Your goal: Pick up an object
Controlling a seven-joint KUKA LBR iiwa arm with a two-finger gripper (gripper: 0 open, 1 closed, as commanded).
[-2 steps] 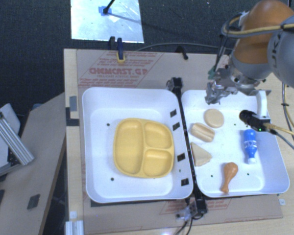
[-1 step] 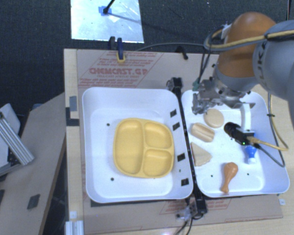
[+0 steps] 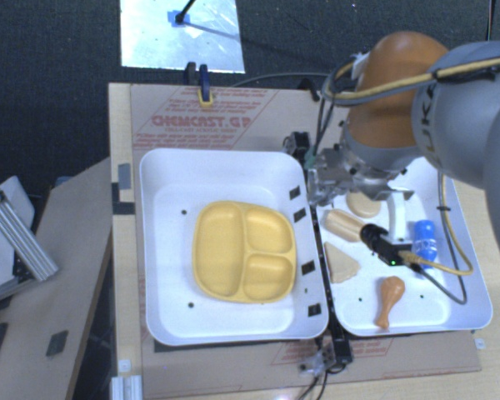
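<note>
Hanging low over the far left corner of the right bin (image 3: 454, 302), my claw (image 3: 321, 182) sits close against the wall shared with the left bin (image 3: 167, 223). My own wrist hides its business end, so I cannot tell how wide it stands or whether anything is in it; I see nothing being carried.

I take the nearest piece as my target: a tan toy roll (image 3: 343, 223), a short rounded cylinder lying flat on the bin floor just on the near side of my claw, its long axis running left to right. Just beyond it on the far side lies a pale round disc (image 3: 365, 204). Nearer still rests a pale wedge (image 3: 342, 263), then a toy drumstick (image 3: 389, 298) towards the near edge, and a small blue bottle (image 3: 423, 240) off to the right. A yellow divided plate (image 3: 242, 248) lies in the left bin, well apart from all this.

I judge the roll to be light, hollow moulded plastic or foam: stiff enough to squeeze, not fragile, but smooth and rounded, so it may roll or squirt out of a pinch. I would take it across its short width at the middle of its length and come straight down so it cannot turn. The disc looks close enough to get nudged, and the bin wall on the left leaves little room, so I would close from the far and near sides.
</note>
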